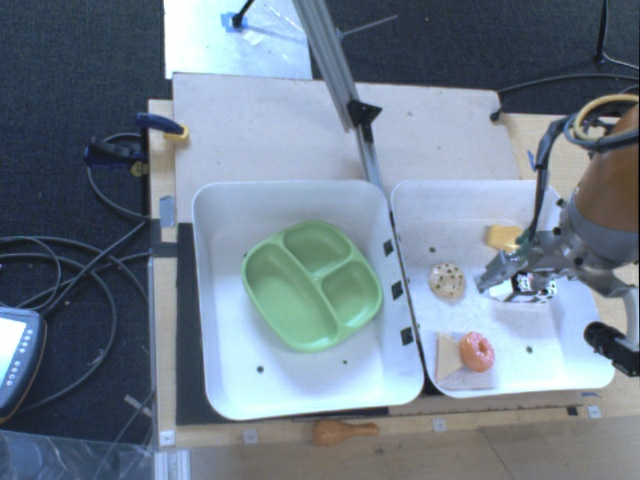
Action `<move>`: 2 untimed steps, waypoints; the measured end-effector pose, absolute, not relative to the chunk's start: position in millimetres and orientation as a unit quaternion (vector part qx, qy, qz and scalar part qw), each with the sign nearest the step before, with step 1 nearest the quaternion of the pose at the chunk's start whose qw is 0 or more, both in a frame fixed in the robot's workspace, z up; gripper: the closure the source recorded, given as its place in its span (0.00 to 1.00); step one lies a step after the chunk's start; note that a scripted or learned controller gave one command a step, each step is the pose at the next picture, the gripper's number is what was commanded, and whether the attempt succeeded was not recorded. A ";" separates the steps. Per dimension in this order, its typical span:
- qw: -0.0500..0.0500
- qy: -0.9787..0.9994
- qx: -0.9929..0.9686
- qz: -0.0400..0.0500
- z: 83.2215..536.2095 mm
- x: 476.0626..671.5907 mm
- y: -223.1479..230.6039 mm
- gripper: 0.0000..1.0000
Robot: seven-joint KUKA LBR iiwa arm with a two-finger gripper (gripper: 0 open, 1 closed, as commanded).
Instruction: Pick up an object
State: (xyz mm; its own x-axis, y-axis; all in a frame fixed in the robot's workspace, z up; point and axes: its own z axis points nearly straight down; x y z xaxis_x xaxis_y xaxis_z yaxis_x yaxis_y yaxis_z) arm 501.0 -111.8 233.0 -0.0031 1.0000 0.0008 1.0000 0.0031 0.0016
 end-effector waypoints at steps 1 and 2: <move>0.001 0.707 0.707 0.001 233.2 501.1 -111.9 0.00; -0.002 0.707 0.707 -0.001 177.5 510.1 -108.2 0.00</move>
